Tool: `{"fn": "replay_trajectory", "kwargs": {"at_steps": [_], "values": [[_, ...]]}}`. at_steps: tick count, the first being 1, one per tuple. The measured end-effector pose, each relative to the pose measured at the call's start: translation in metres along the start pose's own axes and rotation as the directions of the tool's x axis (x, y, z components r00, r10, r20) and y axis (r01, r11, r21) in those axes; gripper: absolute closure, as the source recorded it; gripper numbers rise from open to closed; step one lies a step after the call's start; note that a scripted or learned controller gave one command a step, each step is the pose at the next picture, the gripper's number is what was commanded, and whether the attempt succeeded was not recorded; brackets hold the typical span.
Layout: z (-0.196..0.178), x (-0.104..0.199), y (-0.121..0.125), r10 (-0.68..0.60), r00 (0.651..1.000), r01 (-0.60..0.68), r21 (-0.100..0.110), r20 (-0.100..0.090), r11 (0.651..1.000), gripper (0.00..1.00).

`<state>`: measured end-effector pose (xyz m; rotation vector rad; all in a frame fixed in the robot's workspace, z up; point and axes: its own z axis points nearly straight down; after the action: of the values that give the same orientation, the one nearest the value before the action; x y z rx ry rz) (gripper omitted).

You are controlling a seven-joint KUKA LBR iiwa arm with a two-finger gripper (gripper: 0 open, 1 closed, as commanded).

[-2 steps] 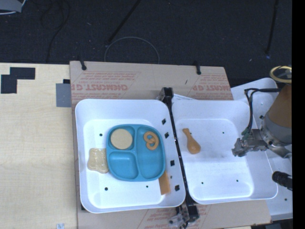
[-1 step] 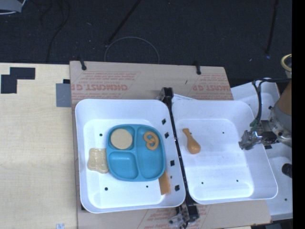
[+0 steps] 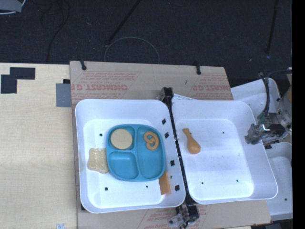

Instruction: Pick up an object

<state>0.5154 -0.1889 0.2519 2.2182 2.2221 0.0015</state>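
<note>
At the right edge, the gripper (image 3: 259, 133) is partly cut off beside the right bin (image 3: 257, 175); its state cannot be told. A drumstick (image 3: 191, 141) is seen lying apart.

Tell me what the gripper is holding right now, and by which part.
Nothing can be seen held. The gripper sits at the right bin's right rim, apart from the tan drumstick-shaped toy lying in that bin. Its jaws are too small to read.

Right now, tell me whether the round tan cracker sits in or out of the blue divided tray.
In. The round tan cracker lies within the blue divided plastic tray's upper-left compartment.
</note>
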Motion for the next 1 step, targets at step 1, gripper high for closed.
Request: {"fn": "replay_trajectory", "kwargs": {"at_steps": [1], "values": [[0.0046,0.0465,0.0139,-0.002,1.0,0.002,0.004,-0.003,1.0,1.0]]}}
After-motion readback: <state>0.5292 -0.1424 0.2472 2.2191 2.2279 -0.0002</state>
